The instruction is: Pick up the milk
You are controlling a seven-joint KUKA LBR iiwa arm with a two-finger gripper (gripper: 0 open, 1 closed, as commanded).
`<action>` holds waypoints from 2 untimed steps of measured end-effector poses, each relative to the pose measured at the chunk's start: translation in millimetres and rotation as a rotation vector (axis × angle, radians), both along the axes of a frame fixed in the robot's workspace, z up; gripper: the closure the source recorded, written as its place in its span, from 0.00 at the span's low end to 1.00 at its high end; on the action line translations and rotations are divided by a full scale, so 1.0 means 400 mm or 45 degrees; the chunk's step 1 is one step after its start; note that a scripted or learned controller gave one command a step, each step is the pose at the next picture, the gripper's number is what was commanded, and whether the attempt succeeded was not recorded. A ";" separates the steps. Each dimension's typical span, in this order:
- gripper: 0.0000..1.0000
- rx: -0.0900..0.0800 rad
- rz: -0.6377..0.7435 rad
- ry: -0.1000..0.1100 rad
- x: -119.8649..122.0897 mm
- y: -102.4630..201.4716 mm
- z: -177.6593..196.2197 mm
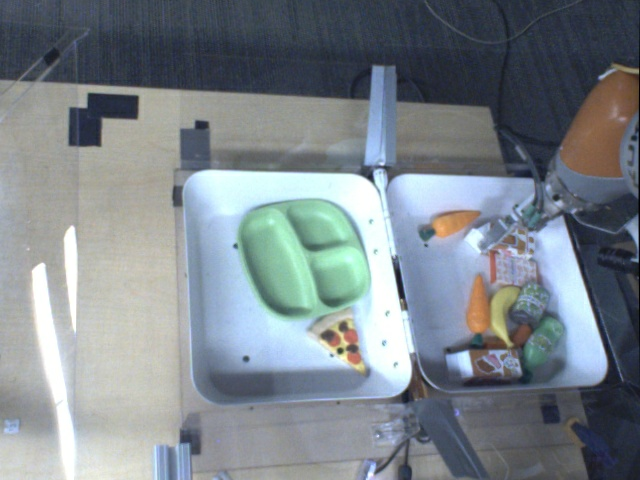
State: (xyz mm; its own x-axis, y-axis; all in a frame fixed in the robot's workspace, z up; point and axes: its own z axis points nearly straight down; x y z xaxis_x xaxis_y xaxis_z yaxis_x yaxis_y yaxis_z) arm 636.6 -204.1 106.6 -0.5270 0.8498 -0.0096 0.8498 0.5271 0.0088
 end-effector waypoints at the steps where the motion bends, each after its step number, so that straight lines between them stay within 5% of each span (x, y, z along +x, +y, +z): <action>1: 1.00 0.000 0.006 -0.015 0.009 0.006 0.033; 2: 1.00 0.003 0.014 0.001 0.086 0.228 0.265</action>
